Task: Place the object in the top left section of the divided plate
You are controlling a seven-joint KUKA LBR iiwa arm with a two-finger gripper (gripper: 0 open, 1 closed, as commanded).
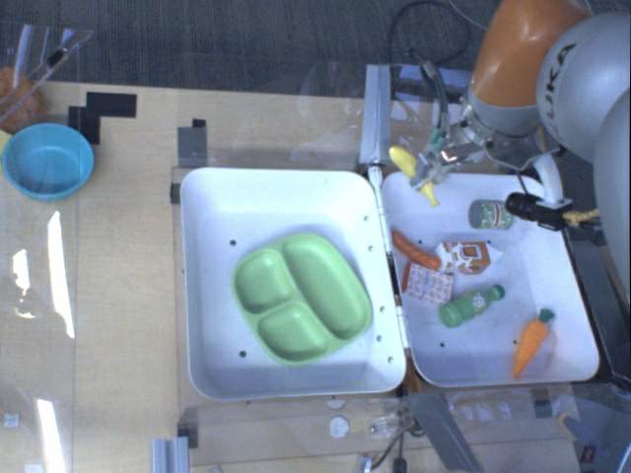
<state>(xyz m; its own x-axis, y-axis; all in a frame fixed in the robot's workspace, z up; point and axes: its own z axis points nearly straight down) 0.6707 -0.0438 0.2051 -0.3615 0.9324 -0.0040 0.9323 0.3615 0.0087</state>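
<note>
So the grey arm [577,77] is reaching in from the right and its hand [431,170] is sitting over the far left corner of the right bin [582,358], right on top of a yellow banana [406,161]. The banana is lying against the bin's back corner, with one end poking out left of the hand and the other end showing just below it. The metal bits are crowding that spot, so I honestly can't tell if the banana is actually being gripped or just touched.

The green divided plate [301,294] is sitting in the middle of the left bin [207,264], tilted a bit, and all three sections are looking bare.

Other stuff in the right bin: a red sausage [415,251] near the left wall, a small carton [466,256] next to it, a checkered packet [428,285] just below, a green bottle [469,304], a small can [490,214] and a carrot [531,340] toward the near right corner. A blue bowl [47,160] is sitting way off on the worktop's [108,343] left.
</note>
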